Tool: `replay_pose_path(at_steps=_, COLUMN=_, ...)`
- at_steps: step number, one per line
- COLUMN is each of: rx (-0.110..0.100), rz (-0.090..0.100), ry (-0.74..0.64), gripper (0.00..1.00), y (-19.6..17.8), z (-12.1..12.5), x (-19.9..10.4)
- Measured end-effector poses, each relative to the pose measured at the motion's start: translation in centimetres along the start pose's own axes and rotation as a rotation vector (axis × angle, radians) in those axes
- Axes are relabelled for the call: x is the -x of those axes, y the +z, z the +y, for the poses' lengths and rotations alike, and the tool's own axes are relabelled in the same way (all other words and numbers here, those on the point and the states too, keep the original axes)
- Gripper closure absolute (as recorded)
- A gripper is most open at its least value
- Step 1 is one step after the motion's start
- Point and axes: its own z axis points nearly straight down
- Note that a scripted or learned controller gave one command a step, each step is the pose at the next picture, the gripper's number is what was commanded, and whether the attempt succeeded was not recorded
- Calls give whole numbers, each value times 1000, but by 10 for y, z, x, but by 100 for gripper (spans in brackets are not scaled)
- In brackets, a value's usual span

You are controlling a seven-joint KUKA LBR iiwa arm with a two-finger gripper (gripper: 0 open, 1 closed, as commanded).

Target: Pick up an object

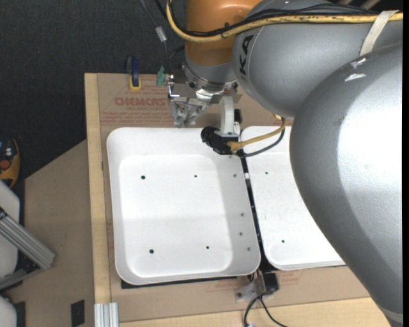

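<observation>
The pincer (185, 114) hangs below the orange band (214, 19) of the arm (332, 128), at the far edge of the left bin (118, 191). It sits just over that bin's back rim, where the white plastic meets the brown board (96, 191) with red lettering. The pincer is small and cluttered with metal parts at this slant, so I cannot tell whether it is released or clenched, nor whether anything sits in it. Just to its right, a black fitting (216, 139) with a yellow cable (265, 139) reaches down over the seam between the two bins. The floor of the left bin shows four small dark dots and a band of shadow across its far half. The right bin (281, 211) touches it side by side, and the grey bulk of the arm covers much of its floor. Where the object to be picked lies relative to the pincer cannot be told. A blue and yellow clamp (133, 73) grips the far edge of the surface, left of the pincer and apart from it.
</observation>
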Motion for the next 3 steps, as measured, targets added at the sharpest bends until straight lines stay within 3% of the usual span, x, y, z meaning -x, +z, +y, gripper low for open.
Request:
replay_pose_path(at_steps=1, rx=16, rz=-1, ry=9, gripper=100, y=-62, z=4, x=40)
replay_pose_path(at_steps=2, rx=1, rz=0, ry=-1, gripper=100, y=23, z=2, x=-51)
replay_pose_path(at_steps=3, rx=12, rz=1, ry=5, gripper=100, y=-26, z=-10, x=-46)
